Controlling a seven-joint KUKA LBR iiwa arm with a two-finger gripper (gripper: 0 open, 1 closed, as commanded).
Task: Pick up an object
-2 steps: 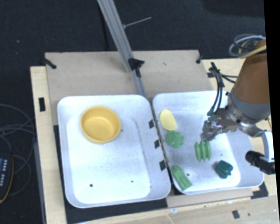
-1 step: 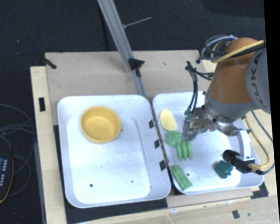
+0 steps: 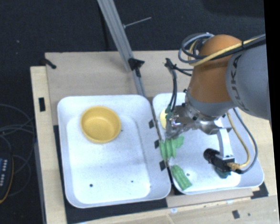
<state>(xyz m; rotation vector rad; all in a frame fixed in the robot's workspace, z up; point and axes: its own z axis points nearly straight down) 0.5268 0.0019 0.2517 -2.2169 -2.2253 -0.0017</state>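
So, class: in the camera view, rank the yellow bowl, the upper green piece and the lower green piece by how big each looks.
1. yellow bowl, clearly the largest.
2 and 3. upper green piece and lower green piece look about alike; the arm partly covers the upper one, so I would not rank them.

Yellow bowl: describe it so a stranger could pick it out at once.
Of the two white bins side by side, take the left bin, away from the arm. The yellow bowl sits in its far half, toward the left. It is round, open side up and alone there; the green pieces lie in the right bin.
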